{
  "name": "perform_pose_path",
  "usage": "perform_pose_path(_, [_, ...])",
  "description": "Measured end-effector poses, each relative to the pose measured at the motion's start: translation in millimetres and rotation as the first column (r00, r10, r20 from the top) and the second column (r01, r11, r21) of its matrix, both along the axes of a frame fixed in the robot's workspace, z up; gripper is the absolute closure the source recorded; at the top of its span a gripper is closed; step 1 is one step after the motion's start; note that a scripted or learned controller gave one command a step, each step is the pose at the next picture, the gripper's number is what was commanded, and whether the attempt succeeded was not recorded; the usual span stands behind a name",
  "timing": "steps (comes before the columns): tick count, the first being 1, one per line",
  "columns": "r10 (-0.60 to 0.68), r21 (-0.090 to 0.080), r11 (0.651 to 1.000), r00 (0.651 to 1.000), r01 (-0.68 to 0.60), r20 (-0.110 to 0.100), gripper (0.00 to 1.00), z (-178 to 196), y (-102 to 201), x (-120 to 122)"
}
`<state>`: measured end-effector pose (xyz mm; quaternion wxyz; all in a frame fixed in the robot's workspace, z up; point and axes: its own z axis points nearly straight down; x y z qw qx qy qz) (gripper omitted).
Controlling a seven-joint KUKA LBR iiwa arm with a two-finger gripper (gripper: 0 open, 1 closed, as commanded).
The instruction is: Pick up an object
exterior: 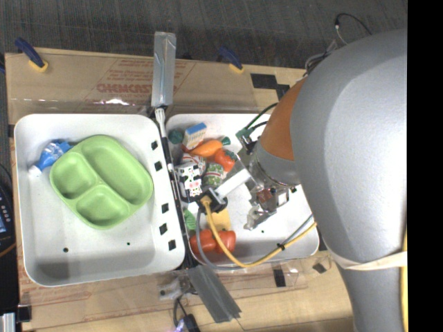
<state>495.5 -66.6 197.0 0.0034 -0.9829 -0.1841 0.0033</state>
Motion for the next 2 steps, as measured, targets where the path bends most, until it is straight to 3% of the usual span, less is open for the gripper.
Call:
perform_pose_path(1, [0.143,-0.004,0.99,0.99,-0.143,0.008,0.0,103.9,-52.9,-17.4])
perform_pose_path(2, [0.371,0.0,0.929,0.929,-0.371,0.0,0.0,-8.0,5.1,31.3])
